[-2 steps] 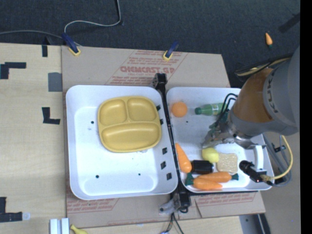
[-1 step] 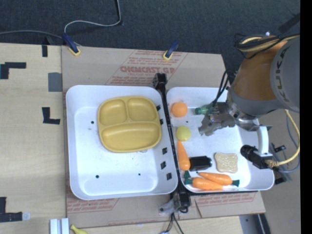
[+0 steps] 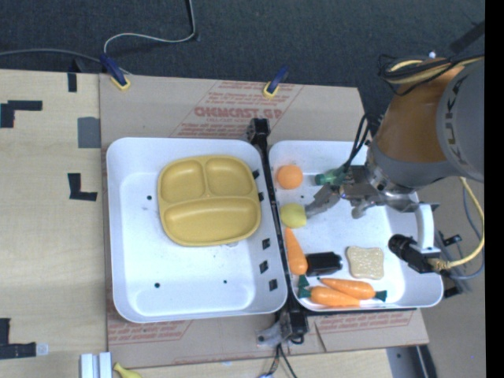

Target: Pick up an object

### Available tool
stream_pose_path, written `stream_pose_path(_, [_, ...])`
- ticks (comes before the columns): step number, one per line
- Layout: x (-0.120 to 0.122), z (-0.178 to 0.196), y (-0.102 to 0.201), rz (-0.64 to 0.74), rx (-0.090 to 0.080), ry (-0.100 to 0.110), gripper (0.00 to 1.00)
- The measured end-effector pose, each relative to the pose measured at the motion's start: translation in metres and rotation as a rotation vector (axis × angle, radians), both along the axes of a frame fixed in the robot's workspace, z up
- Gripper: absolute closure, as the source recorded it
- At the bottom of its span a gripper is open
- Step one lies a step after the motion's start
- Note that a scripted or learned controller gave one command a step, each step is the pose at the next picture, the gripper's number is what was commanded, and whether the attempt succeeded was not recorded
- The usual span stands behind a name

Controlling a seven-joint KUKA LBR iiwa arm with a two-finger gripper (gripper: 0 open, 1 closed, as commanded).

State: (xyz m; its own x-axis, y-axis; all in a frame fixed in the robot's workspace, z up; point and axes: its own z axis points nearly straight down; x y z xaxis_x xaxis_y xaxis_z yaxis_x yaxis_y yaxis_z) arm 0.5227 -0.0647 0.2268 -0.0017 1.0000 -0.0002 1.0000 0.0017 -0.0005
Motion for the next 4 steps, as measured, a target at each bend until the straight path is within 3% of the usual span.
stream_pose_path(1, [0.036, -0.128, -0.030, -0.002, 0.001, 0.005, 0.00])
stream_pose_path(2, [0.015, -0.140, -0.030, -0.001, -0.003, -0.008, 0.00])
stream_pose_path(3, [0.015, -0.131, -0.031, -0.002, -0.004, -0.007, 1.00])
stream_pose_path(4, [0.015, -0.131, -0.031, -0.002, -0.004, -0.007, 0.00])
